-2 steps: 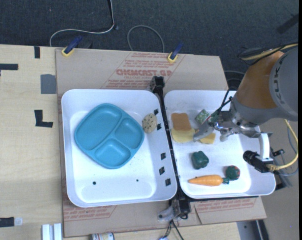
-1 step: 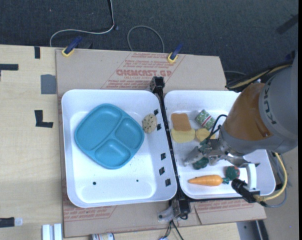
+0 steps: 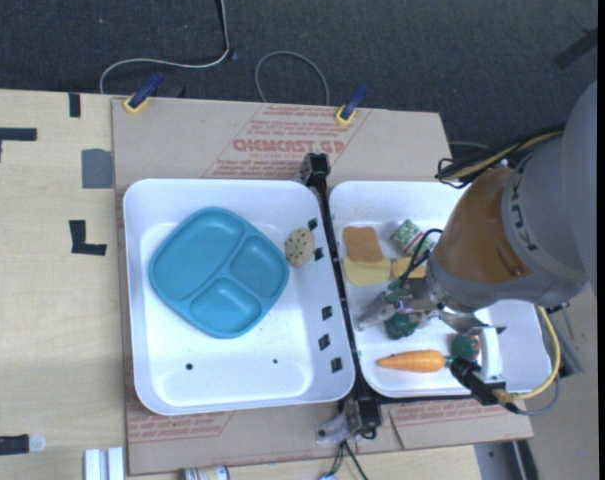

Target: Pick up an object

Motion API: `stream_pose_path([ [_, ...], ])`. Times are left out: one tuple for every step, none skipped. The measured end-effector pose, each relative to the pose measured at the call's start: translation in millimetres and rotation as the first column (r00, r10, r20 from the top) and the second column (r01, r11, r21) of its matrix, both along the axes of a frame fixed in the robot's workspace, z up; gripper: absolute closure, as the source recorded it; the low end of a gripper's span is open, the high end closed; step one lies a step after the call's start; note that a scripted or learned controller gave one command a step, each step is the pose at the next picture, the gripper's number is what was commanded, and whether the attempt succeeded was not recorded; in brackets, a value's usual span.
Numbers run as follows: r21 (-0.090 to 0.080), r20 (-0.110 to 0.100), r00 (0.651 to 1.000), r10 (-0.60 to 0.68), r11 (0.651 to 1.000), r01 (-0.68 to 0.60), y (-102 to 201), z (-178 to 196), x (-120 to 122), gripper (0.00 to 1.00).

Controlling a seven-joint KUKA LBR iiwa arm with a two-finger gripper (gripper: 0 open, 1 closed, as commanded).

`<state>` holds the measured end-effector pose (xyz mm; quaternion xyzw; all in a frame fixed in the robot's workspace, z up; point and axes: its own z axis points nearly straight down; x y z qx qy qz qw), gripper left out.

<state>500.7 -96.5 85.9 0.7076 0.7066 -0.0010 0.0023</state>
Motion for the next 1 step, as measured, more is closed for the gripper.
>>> stream_pose_path([
  [0.0, 0.005, 1.0, 0.0, 1.0, 0.0, -0.8, 11.5, 1.7, 1.0],
])
